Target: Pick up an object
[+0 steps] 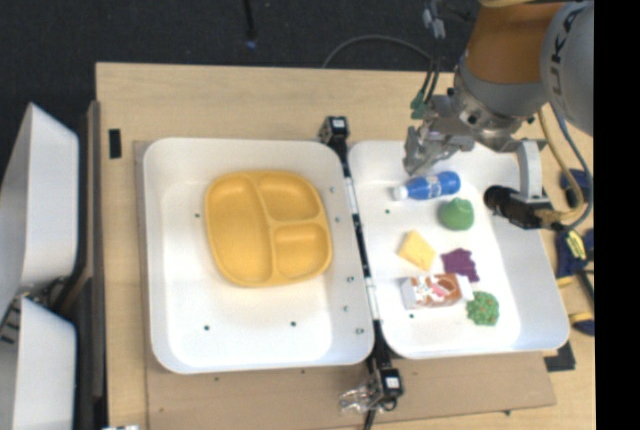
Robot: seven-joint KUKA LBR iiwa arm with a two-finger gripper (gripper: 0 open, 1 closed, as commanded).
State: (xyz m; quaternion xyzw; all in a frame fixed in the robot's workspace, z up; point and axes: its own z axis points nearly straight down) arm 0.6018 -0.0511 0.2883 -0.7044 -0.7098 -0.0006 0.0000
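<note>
The metal tool (425,161), its 2 fingers narrowly parted and gripping nothing, hangs just above the smooth blue plastic bottle (430,186). Below the bottle lie a rounded green lump (457,213) and a yellow wedge (417,249).

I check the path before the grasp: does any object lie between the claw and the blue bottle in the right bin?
Nothing visible does. The claw hangs just above the blue bottle, near its white cap end. The green lump and yellow wedge lie farther forward, off that path.
</note>
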